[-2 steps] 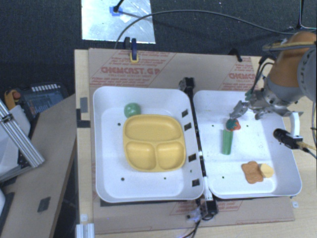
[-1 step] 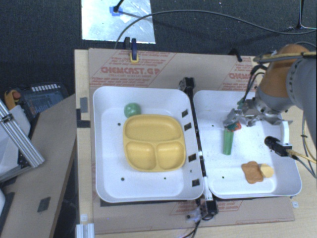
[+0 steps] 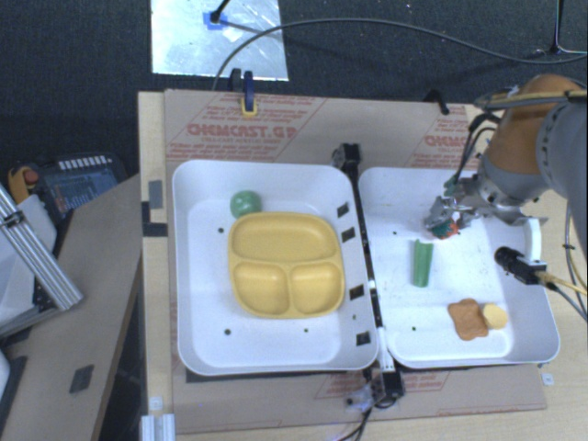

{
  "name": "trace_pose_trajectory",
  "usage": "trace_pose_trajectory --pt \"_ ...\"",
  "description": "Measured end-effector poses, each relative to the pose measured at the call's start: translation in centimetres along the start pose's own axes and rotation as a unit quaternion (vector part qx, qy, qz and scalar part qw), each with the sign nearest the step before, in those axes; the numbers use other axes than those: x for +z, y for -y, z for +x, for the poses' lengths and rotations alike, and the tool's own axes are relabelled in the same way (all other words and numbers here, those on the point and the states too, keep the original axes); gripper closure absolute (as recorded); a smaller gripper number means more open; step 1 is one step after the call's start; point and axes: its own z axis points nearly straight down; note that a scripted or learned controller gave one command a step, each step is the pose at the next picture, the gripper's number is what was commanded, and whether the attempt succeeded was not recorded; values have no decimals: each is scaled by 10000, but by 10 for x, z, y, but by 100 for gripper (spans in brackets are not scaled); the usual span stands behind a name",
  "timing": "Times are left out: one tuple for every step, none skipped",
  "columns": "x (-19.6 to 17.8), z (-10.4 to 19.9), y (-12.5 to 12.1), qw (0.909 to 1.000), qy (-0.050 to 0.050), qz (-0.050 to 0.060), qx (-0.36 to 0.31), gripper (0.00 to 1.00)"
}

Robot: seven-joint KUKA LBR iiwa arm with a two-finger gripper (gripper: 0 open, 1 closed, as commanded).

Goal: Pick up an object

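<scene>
From where I stood, the end effector [image 3: 444, 220] hung low over the upper part of the right bin [image 3: 390, 191], and I could not tell how it was set or whether anything sat in it; the tip was a small dark tangle against the white floor. Just below and to its left lay a green stick [image 3: 422, 263], a short cylinder lying nearly upright in my view, apart from the tip but the nearest thing to it. Further down the same bin a brown biscuit-like piece [image 3: 468, 319] touched a small yellow piece [image 3: 494, 316]. In the left bin [image 3: 197, 274] a yellow divided plate [image 3: 280, 263] took the middle, with a green ball [image 3: 245, 203] just beside its upper left corner.

The green stick looked to me the likely target. I judged it light and fairly stiff, probably plastic play food, smooth enough to roll or squirt sideways if pinched off-centre. The sensible hold would be across its narrow width at mid-length, closing on the long sides rather than the ends.
</scene>
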Motion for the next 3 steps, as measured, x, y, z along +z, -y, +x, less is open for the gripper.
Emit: trace_pose_trajectory --pt "-63 -4 -2 10000 0 -3 -4 100" --pt "-121 3 2 10000 -1 2 -14 100" --pt "-172 -7 0 10000 4 -10 -8 100"
